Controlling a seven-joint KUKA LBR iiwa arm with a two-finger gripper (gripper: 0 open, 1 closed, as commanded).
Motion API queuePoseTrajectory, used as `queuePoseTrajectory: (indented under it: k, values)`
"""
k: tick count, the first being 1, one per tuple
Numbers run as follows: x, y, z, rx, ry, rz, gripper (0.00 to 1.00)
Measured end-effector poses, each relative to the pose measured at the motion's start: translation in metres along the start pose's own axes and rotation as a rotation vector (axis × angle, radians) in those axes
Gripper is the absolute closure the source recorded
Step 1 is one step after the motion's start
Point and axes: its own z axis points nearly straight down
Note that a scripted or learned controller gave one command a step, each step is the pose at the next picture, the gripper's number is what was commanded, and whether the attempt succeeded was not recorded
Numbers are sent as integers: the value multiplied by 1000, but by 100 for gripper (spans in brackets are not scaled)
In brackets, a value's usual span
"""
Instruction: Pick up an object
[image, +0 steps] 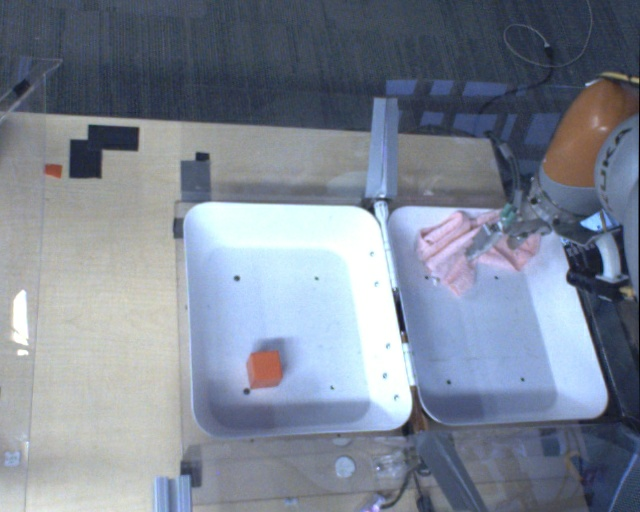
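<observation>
A pink crumpled cloth (457, 250) lies at the back of the right bin (520, 390). My gripper (497, 231) is low over the cloth's right part, its fingers down among the folds. An orange cube (265, 369) rests near the front of the left bin (215, 300), far from the arm.
A grey divider post (380, 150) stands between the bins at the back. Black marks (98, 148) and a small orange square (53, 171) lie on the bench at the far left. The arm's orange band (588, 130) rises at the right edge.
</observation>
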Motion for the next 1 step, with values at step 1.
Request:
queuePoseTrajectory:
  k: [1]
  values:
    - [-5, -7, 10, 14, -1, -283, 0]
